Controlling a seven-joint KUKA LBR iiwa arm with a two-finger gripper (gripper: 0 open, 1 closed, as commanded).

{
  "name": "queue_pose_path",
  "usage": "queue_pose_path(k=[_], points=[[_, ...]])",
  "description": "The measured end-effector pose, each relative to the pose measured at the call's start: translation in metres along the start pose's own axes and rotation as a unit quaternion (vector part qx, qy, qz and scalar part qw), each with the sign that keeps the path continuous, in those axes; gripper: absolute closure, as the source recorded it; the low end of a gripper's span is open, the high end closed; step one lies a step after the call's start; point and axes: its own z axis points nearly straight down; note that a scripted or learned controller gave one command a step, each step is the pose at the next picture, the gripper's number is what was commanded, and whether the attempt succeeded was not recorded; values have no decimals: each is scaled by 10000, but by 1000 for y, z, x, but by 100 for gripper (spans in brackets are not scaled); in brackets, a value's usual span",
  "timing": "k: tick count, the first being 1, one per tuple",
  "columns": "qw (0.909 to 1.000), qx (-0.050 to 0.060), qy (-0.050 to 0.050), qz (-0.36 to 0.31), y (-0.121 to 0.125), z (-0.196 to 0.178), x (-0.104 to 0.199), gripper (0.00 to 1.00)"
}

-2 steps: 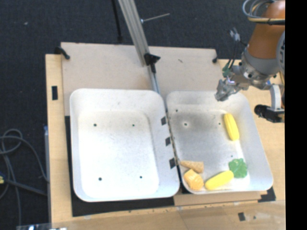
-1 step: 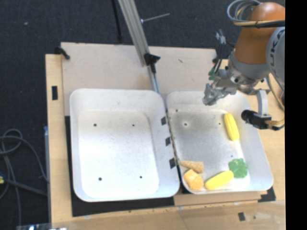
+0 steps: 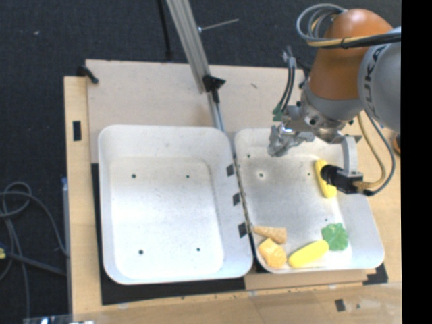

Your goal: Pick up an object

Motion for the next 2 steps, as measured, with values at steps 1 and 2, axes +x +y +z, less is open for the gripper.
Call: queue_pose_path(k=[1, 2], points=[[10000, 0, 0, 0, -21, -5, 43, 100], [10000, 6, -5, 0, -33, 9, 97, 100]])
